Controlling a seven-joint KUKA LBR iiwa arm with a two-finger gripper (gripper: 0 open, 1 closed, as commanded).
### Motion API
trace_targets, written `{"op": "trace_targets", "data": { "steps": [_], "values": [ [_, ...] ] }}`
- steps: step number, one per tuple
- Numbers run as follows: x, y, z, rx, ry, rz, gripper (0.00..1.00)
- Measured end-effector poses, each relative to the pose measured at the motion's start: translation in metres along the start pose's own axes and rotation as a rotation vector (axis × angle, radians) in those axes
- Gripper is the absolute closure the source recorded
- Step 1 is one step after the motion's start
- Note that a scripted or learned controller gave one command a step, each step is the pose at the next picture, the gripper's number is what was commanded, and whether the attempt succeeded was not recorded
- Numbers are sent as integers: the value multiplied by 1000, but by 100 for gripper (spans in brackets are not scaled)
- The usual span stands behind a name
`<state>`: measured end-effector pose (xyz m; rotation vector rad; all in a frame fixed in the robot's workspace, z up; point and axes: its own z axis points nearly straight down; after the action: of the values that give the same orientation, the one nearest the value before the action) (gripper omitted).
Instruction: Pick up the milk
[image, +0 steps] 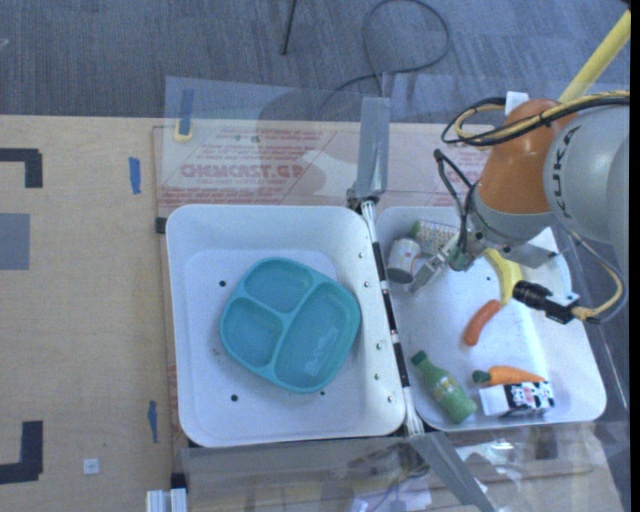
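The grey robot hand (432, 272), fingers' state unclear, hovers at the right white bin's (580, 400) far end; it should travel to the small black-and-white milk carton (516, 398) beside the orange carrot (511, 376).

Grey arm (600, 170), orange band, black and yellow cables

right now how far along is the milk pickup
Nothing looks done: the milk carton lies at the near edge of the right bin, beside the carrot. In hand: the gripper hangs over the bin's far left corner, by a grey can, away from the milk. Left: reach it, grasp, lift.
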<state>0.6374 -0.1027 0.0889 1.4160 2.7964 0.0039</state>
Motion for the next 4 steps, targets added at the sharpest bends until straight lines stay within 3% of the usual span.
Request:
{"op": "trace_targets", "data": {
  "steps": [1,2,3,4],
  "values": [
    [-9,-39,0,-2,-1,-228,0],
    [-9,-39,0,-1,-1,-228,0],
    [-23,12,1,10,5,-81,0],
    [-10,16,-53,-1,0,-310,0]
  ]
}}
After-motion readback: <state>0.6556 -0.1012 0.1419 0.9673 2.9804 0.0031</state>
